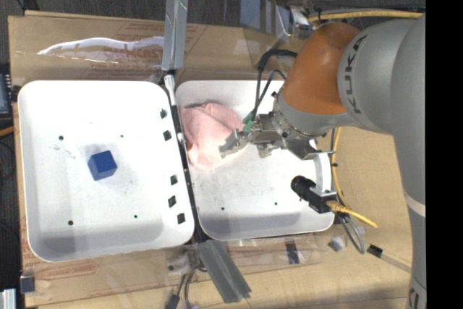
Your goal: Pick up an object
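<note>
The blue cube (103,164) is seen in the left bin (43,112), left of that bin's middle and apart from all its walls. Further right, past the divider where the two bins meet, a pink cloth (206,130) is bunched in the right bin (246,224), against its left wall and toward its far edge. Its folds are pale and blurred, so its outline is hard to trace where it fades into the white floor. The gripper (231,145) is found at the cloth's right edge, its tip touching or just over the fabric — which of the two cannot be made out. Whether it is clenched or released cannot be told either, as the parts are small and tangled with cables, and no cloth is seen to be grasped. The rest of the wrist is hidden beneath the orange band and the grey arm (376,76), which is cut off at the right.
</note>
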`<state>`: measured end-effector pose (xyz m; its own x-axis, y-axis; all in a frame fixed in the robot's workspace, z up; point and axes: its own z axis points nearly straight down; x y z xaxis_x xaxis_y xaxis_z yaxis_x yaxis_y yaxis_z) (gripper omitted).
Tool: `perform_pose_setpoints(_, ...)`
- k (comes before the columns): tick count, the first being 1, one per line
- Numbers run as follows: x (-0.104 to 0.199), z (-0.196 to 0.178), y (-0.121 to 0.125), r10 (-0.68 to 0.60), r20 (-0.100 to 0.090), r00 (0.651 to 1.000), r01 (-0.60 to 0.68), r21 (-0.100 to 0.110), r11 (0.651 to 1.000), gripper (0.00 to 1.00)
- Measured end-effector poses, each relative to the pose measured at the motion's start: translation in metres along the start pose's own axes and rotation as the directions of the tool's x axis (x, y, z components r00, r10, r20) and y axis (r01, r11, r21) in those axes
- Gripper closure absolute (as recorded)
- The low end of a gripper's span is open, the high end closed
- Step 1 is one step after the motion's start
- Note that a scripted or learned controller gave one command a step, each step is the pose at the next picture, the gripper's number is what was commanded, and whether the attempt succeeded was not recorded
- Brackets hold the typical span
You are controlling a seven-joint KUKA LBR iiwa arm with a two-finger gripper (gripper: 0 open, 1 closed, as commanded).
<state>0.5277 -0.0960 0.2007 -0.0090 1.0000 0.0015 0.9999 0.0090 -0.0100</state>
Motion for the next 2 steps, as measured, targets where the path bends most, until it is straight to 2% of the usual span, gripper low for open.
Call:
perform_pose_setpoints(1,-0.010,0.036,0.083,0.208,0.002,0.978,-0.208,-0.001,0.978,0.00)
perform_pose_setpoints(2,-0.077,0.090,0.114,0.163,-0.001,0.987,-0.163,-0.003,0.987,0.00)
